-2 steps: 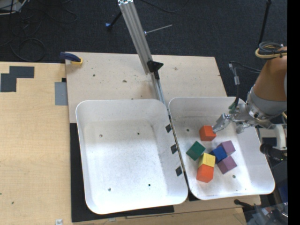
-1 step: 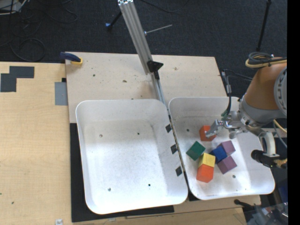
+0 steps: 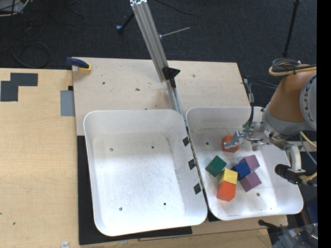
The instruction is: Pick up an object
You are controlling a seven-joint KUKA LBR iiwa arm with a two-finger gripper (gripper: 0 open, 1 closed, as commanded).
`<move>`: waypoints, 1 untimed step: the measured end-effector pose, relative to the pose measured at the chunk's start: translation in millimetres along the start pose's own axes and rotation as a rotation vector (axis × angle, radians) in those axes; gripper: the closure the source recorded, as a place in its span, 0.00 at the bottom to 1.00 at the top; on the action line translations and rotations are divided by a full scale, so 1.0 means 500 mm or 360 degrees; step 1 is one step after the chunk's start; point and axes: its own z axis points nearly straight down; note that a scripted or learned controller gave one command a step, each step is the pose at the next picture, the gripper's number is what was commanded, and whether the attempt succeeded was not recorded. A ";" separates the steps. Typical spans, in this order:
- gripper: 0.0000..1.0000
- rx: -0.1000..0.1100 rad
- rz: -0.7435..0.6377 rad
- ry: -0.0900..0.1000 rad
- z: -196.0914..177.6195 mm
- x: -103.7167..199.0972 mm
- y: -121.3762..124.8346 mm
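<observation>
The left bin (image 3: 137,169) lies bare and white on the bench, and a slanted aluminium rail (image 3: 152,40) runs down to where the two bins meet. Everything that matters sits in the right bin (image 3: 207,120): a green cube (image 3: 216,165) nearest the divider, then a yellow cube (image 3: 228,176) resting against an orange block (image 3: 226,191) just below it, a blue cube (image 3: 241,169) touching the yellow one, and two purple cubes (image 3: 251,180), one above and one below the blue. Apart from that cluster, a little higher in the bin, a red block (image 3: 230,143) sits right at the gripper (image 3: 240,138), which reaches in from the right at the end of the grey and orange arm (image 3: 289,105). The metal fingers seem to be at the block's upper right side, but from here I cannot tell whether they are spread or closed, nor whether the block is truly between them. I would judge this as the grasp step, with the red block as the target. The next move calls for the fingers to straddle the block squarely and close firmly before any lift, keeping clear of the purple cube just below.
</observation>
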 end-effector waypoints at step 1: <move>1.00 0.0013 0.0008 0.0009 -0.013 0.000 -0.003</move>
